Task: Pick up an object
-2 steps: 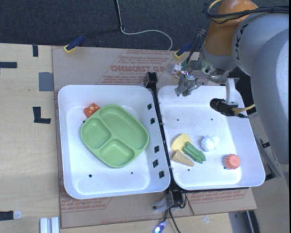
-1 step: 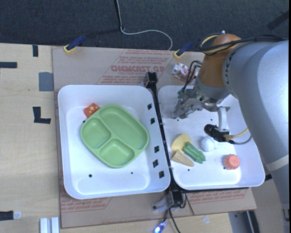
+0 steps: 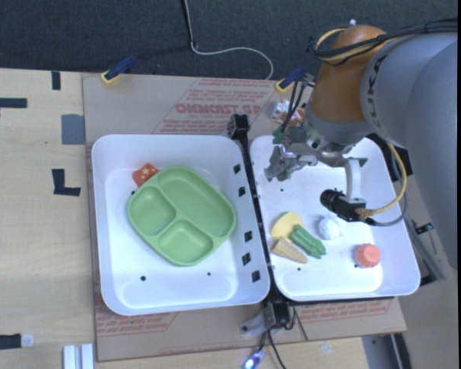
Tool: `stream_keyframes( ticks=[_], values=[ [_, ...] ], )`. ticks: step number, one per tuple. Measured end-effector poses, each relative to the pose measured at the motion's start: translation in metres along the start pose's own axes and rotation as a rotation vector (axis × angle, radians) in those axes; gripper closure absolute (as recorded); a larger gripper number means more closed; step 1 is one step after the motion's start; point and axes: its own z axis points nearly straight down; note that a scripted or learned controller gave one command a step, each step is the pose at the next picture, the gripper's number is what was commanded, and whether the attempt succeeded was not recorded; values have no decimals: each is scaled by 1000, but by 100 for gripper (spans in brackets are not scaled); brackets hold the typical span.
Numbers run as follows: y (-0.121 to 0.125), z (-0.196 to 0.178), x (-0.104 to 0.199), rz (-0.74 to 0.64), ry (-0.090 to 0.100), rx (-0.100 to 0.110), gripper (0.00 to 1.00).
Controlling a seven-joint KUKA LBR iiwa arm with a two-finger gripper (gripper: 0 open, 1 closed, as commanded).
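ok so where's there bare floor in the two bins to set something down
Left bin: bare along the front edge below the green tray, and the back right corner. Right bin: bare at the front left corner. Crowded mid-bin, where the yellow wedge, green piece, white ball and orange piece cluster.

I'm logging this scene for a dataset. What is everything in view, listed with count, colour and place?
shallow plastic bins: 2, white, side by side on the bench
divided plastic tray: 1, green, left bin
small block: 1, orange-red, left bin, at tray's upper-left edge
wedge-shaped toy: 1, yellow, right bin
elongated toy: 1, green, beside the wedge
small round object: 1, white, right bin
small round toy: 1, orange, right bin
robot arm: 1, grey with orange band
gripper: 1, above right bin
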Motion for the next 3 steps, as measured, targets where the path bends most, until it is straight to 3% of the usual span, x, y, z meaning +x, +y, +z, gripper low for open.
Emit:
stream_keyframes(
  ticks=[1,2,3],
  values=[
    [-9,-153,91,-6,2,-9,100],
    [-115,-172,100,3,-1,9,100],
    [-112,-180,99,3,-4,11,100]
  ],
)
